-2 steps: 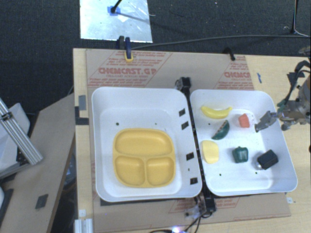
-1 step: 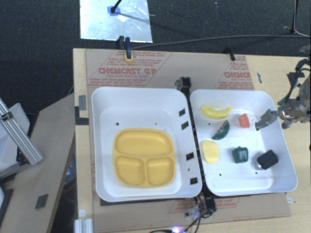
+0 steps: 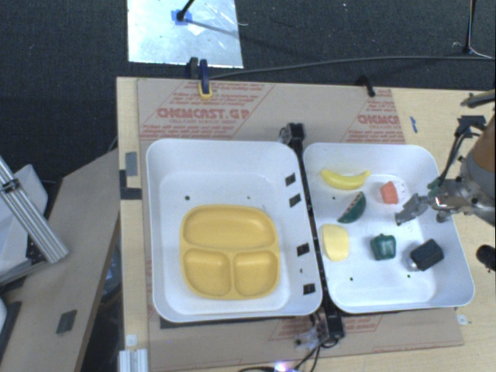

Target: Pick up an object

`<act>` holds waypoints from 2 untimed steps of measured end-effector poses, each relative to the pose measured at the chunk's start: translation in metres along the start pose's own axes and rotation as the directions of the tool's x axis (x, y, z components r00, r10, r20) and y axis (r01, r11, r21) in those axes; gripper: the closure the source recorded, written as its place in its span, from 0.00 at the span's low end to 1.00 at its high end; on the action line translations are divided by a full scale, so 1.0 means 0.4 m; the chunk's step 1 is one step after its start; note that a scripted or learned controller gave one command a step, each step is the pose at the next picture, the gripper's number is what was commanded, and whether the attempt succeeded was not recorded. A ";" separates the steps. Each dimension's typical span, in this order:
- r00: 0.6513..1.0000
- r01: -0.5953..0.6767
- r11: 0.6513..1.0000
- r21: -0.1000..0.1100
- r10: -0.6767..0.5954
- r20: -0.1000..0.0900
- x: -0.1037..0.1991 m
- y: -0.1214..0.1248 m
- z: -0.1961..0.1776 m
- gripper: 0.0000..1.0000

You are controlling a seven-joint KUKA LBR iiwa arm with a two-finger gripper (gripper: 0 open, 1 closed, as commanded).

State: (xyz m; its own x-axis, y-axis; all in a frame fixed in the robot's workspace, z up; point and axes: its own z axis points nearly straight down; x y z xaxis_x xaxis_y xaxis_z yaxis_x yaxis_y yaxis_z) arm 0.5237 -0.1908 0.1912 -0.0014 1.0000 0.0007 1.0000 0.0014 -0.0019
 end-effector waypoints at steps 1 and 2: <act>1.000 0.000 1.000 0.000 0.000 0.000 0.020 -0.007 0.146 0.00; 1.000 0.000 1.000 -0.002 0.000 0.001 0.021 -0.006 0.272 0.00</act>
State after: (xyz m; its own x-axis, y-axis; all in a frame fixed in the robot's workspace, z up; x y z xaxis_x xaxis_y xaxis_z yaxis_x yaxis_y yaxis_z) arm 0.5212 -0.1823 0.0824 -0.0014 1.0000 0.0002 1.0000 0.0014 0.0001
